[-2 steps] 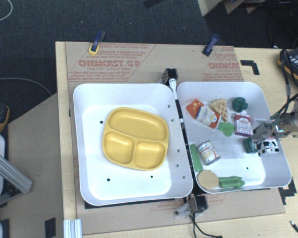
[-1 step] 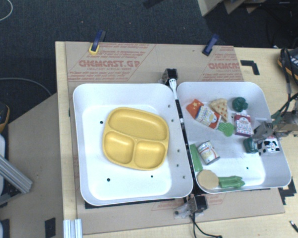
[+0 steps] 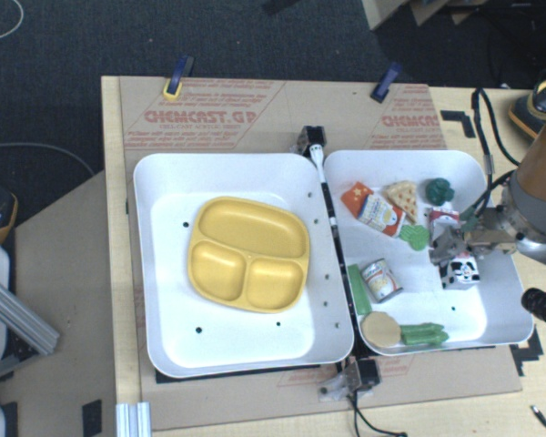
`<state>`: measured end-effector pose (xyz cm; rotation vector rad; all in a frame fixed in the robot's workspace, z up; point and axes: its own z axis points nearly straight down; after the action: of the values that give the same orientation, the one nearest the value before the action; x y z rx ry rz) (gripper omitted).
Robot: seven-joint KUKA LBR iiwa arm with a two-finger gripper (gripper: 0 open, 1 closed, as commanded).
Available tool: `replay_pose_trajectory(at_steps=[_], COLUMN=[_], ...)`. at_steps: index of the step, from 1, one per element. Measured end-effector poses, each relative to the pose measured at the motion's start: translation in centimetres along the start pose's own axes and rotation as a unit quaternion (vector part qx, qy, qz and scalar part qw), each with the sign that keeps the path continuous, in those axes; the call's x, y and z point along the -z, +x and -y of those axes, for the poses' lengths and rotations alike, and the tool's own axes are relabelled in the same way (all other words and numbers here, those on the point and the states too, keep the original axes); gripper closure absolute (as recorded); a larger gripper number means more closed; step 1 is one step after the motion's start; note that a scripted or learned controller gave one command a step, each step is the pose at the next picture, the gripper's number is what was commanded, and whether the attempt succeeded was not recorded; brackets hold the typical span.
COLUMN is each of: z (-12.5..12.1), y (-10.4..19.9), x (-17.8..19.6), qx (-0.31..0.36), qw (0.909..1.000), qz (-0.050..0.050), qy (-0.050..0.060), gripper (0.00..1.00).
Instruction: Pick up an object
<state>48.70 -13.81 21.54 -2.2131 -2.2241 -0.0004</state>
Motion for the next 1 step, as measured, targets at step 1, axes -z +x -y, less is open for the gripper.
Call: replay_pose_trajectory(at_steps=[1], z=[-0.69], y=[6.24], x=[0.14], qx=[0.001], qw=[1.0000], qz=[-0.001], qy=[0.000], gripper=[1.00])
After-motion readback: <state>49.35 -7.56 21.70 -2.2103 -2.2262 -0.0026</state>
